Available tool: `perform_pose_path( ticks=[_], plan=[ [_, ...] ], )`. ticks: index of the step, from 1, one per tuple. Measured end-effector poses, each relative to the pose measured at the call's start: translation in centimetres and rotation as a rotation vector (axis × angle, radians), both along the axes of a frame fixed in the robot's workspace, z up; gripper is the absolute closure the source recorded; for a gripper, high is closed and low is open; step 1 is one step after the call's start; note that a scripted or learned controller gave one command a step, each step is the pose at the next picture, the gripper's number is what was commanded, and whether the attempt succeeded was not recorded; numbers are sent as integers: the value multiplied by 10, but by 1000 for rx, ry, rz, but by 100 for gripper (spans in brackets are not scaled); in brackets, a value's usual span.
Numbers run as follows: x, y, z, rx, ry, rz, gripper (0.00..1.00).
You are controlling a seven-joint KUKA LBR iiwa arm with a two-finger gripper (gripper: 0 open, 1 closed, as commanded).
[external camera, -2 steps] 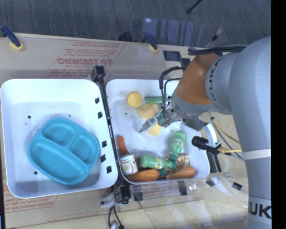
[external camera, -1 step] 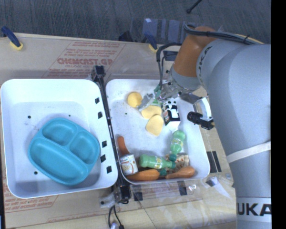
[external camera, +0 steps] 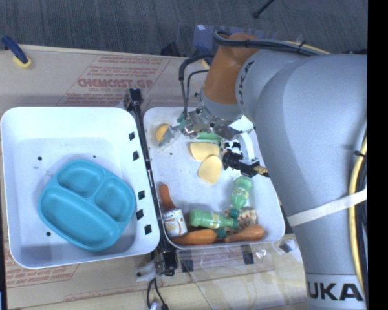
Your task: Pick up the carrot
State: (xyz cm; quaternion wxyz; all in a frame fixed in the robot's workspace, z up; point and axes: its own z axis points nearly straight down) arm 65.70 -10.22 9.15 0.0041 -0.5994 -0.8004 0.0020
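Reaching into the far part of the right bin (external camera: 156, 192), with the gripper (external camera: 193, 126) low near that bin's back wall; state of the fingers cannot be told, the wrist and orange band masking them. Nothing visibly pinched. Carrot (external camera: 195, 237) lying flat along the near wall of the same bin, well apart from the gripper, its left end just beside a small labelled can (external camera: 174, 223) and a green bottle (external camera: 210, 220) touching or nearly touching it from behind. Second orange piece (external camera: 246, 233) lying to its right, possibly another carrot, identity uncertain. Yellow wedges (external camera: 207, 159) resting mid-bin, between gripper and carrot. Blue divided plate (external camera: 85, 203) sitting alone in the left bin (external camera: 13, 173).

Step in hand, judged: approach not yet made, no grasp begun. Next move calls for: travelling toward the near wall, aligning across the carrot's short axis, descending clear of can and bottle, then closing. Crowding along the near wall likely to hinder a clean pinch.
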Motion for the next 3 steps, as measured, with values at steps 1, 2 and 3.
perform_pose_path(
  ticks=[1,2,3],
  plan=[
    [-1,-10,0,-1,0,63,0],
    [0,5,0,-6,-3,-257,0],
    [0,5,10,-6,2,-246,100]
  ],
)
